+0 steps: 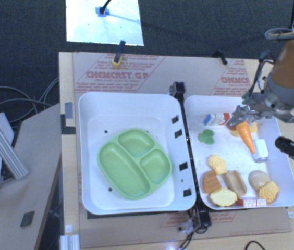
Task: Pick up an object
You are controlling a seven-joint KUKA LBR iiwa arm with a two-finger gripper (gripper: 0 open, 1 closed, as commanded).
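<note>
You see the gripper (pixel 239 120) closed on the top end of the orange carrot (pixel 246 134), in the right bin (pixel 288 184). The carrot slants down beside a white block (pixel 260 149), right of the green piece (pixel 206 136).

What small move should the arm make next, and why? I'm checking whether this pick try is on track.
Probably a short, straight lift. The gripper sits low in the right bin at the top end of the carrot, which seems to hang from it. Raising it a little would show whether the grasp holds, away from the white block beside it.
</note>
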